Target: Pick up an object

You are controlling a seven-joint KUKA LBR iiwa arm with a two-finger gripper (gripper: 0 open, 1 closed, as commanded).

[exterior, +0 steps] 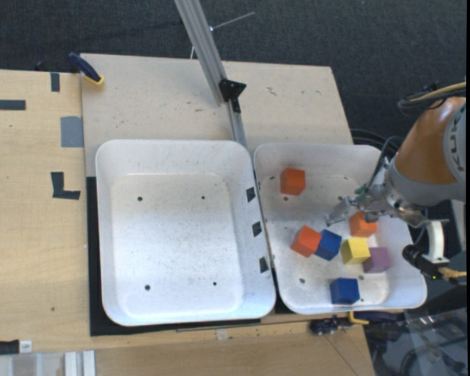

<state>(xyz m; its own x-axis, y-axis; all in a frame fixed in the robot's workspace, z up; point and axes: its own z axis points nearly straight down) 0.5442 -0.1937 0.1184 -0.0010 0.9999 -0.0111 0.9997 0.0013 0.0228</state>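
Note:
The right bin [317, 152] holds several small cubes. An orange cube [293, 182] sits alone toward its far left. Nearer the front lie another orange cube [305, 241], a blue cube [328, 244], a yellow cube [356, 250] and a purple cube [377, 259], with a second blue cube [345, 291] at the front edge. My gripper [351, 207] hangs low over the bin's right half, just up and left of a third orange cube [364, 225]. I see nothing held in it.
The left bin [172, 233] lies beside the right one, their rims meeting at mid-bench. A slanted metal pole [204, 41] runs from the top down to the bins' junction. The arm's grey-and-orange body [431, 155] overhangs the right bin's right rim.

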